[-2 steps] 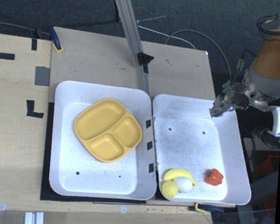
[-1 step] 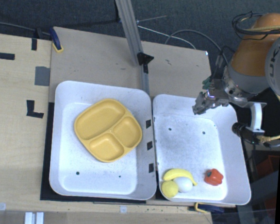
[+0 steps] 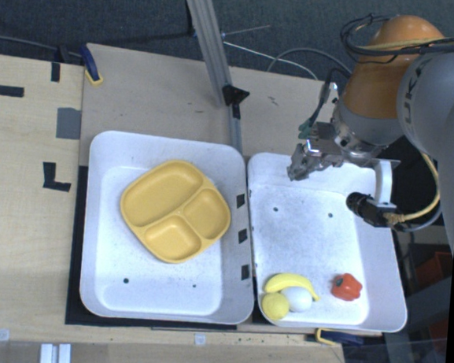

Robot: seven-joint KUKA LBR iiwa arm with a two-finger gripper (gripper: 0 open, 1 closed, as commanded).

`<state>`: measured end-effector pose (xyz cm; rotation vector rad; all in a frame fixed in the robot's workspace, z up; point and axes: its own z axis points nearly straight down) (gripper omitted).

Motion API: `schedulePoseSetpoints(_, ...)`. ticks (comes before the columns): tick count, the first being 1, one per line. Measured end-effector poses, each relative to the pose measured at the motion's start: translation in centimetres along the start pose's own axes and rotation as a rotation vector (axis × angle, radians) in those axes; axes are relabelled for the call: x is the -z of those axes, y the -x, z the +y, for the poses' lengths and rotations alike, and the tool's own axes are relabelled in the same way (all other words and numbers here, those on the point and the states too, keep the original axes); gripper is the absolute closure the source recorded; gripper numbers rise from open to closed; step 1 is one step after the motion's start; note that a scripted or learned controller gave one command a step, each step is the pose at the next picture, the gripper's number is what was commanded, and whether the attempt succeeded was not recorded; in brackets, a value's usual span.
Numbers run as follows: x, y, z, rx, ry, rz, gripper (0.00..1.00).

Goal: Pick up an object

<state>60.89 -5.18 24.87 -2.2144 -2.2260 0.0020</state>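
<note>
1. Two bins are sitting side by side on the bench (image 3: 18,222).
2. Jaws (image 3: 297,172) are hovering over the right bin's (image 3: 318,224) far edge; their state cannot be told.
3. Banana (image 3: 291,283), lemon (image 3: 275,305), egg (image 3: 300,300) and pepper (image 3: 346,286) are lying near its front.
4. Yellow plate (image 3: 175,210) is resting in the left bin (image 3: 106,206).

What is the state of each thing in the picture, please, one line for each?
tool: above the far left corner of the right bin, holds nothing that shows.
yellow divided plate: flat in the left bin, right side up.
banana: lying in the right bin's near part, touching the white ball.
yellow ball: against the near left corner.
red pepper: resting apart from the others.
</note>
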Motion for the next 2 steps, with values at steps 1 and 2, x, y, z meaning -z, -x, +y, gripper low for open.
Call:
schedulePoseSetpoints(1,-0.7,-6.2,1.7,0.002,0.001,0.001,1.0)
schedulePoseSetpoints(2,-0.8,-12.4,3.4,0.003,0.001,0.001,1.0)
